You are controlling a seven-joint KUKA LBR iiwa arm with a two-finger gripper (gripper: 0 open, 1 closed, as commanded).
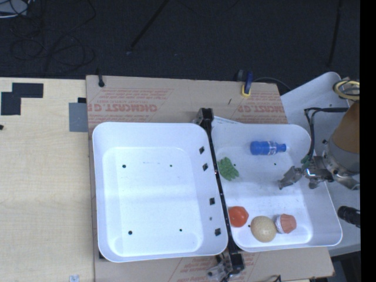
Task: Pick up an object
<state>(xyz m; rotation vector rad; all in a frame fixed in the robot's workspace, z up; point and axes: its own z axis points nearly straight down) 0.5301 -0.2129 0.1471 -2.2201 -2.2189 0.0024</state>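
Note:
The right bin holds a blue bottle lying on its side near the back, a green leafy piece by the left wall, and along the front a red round fruit, a beige egg-shaped object and a small pink and white object. My gripper reaches in from the right and hovers over the bin's right-middle part, below and right of the bottle. Nothing shows between its fingers.
The left bin stands beside the right one, with a black divider where the rims meet. Both rest on a cardboard sheet. The arm's body and cables crowd the right edge.

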